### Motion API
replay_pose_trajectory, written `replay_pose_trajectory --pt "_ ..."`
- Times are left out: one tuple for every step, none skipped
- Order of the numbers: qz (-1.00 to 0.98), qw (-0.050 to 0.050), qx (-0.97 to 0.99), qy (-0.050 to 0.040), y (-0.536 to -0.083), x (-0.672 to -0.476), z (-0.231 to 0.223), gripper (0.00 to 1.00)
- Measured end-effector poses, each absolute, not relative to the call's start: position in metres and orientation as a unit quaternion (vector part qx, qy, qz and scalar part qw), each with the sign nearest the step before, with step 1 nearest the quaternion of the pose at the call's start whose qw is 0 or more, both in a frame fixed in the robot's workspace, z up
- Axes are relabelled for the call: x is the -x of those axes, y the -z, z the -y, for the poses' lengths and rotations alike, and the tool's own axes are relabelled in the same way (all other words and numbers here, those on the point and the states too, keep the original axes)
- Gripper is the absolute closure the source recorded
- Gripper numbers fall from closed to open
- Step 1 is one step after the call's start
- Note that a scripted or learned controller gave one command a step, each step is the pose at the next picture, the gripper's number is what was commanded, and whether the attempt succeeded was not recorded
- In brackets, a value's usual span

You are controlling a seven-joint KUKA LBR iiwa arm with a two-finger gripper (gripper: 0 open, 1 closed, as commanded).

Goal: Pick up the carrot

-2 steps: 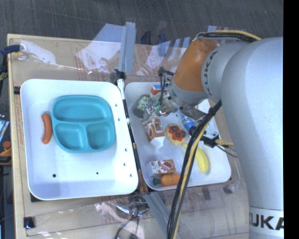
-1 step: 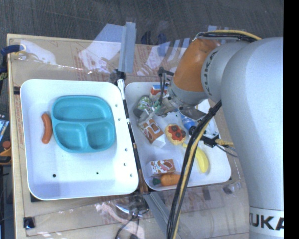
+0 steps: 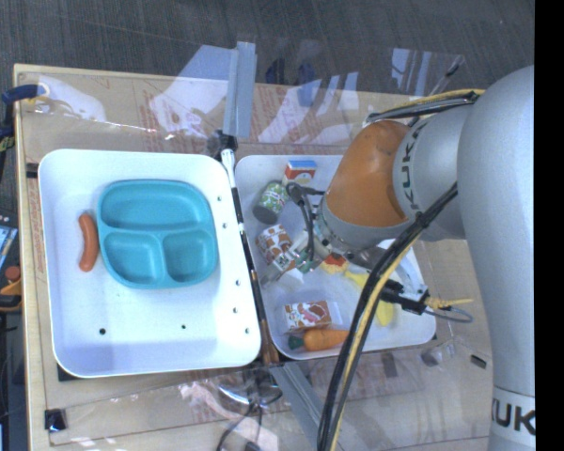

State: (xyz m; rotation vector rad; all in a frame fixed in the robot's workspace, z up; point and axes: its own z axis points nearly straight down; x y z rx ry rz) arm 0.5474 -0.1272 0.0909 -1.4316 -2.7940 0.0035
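At right bin's [image 3: 263, 341] near edge: carrot [image 3: 325, 340], beside carton [image 3: 307, 315] | gripper [image 3: 305, 252]: fingers hidden, cannot tell | advice: drop straight over carrot, span its width, avoid carton

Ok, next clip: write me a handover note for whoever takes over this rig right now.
Gripper: hidden under the arm's orange band, over the middle of the right bin; whether it is open or shut cannot be told.
Carrot: lying at the right bin's near edge, just below a small carton, apart from the arm.
Left bin: blue tray, sausage beside it.
Done: nothing shows as grasped.
Left: reach the carrot, grip it, lift.
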Motion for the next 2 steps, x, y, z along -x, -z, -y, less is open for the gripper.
replay_pose_trajectory --pt "0.892 -0.003 0.452 -0.0019 -0.093 -0.611 0.120 0.00" --pt "0.890 0.000 0.455 -0.0005 -0.092 -0.657 0.123 0.00"
